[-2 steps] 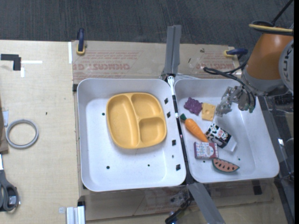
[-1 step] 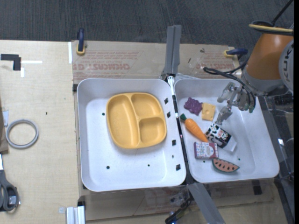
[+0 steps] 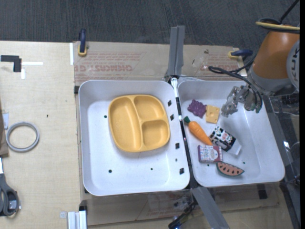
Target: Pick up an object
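The gripper (image 3: 232,105) hangs over the right bin (image 3: 267,151), just right of the cheese wedge (image 3: 212,113). Whether it is wide or narrow cannot be told, and nothing is visibly held.

Candidate objects cluster left of and below the gripper:
- purple grape bunch (image 3: 196,108), touching the cheese wedge on its left;
- carrot (image 3: 199,132), below the cheese wedge;
- black-and-white carton (image 3: 223,138), right of the carrot;
- pink packet (image 3: 209,153), below the carton;
- watermelon slice (image 3: 230,169), below the packet.

The left bin (image 3: 95,175) holds a yellow divided plate (image 3: 139,122).

Risk: the objects lie close together. A descent near the cheese wedge is likely to strike the grapes or push the wedge sideways. Flat items such as the watermelon slice may slip from the grasp, yielding a closure on nothing.
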Tool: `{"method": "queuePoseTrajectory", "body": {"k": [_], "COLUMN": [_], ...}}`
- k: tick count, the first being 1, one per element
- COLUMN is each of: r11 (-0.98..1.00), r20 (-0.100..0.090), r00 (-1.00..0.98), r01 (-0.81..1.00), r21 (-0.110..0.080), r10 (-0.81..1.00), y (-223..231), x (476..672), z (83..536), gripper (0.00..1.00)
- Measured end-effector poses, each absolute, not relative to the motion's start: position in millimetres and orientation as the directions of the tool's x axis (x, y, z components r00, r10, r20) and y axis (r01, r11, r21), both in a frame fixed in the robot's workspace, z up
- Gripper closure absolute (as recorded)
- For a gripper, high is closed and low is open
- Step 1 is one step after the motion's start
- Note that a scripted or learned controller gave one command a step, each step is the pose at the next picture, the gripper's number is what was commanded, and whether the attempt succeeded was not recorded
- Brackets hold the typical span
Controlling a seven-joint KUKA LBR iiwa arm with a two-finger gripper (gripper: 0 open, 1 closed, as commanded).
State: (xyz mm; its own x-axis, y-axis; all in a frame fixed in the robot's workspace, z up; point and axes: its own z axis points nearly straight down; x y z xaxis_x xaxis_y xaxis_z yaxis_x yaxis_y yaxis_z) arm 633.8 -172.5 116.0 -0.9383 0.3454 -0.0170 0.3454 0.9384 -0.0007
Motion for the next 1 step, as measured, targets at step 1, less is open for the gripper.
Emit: {"method": "queuePoseTrajectory", "body": {"k": [1], "r11": [0.938], "r20": [-0.017], "r00": [-0.938], "r01": [0.346], "r21": [0.000], "r10": [0.345], "y": [-172.2], "x": [633.8], "z": [115.8], "gripper": [0.00]}}
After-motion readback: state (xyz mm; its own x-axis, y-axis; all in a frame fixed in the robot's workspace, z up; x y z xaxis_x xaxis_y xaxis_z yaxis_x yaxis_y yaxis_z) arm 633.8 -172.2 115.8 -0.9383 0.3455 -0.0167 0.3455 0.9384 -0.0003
